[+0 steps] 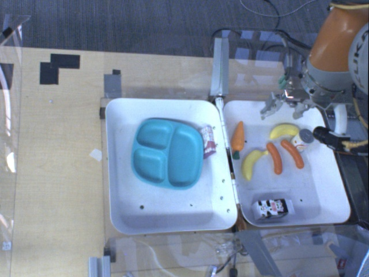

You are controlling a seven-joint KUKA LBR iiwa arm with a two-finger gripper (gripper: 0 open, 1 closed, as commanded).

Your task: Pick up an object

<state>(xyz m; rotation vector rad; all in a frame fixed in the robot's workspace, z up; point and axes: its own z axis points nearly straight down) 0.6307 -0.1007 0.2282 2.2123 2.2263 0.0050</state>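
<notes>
The gripper (285, 104) hovers with jaws apart at the right bin's (323, 212) far edge, just beyond the banana (283, 131).

arm (345, 39) cropped at right edge, carton (272, 208) label unreadable

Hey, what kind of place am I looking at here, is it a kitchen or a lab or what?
Probably a robotics lab, not a kitchen. A robot arm's claw hangs over two white bins on a workbench; the carrot and bananas look like toy food, and loose cable lies on the floor.
</notes>
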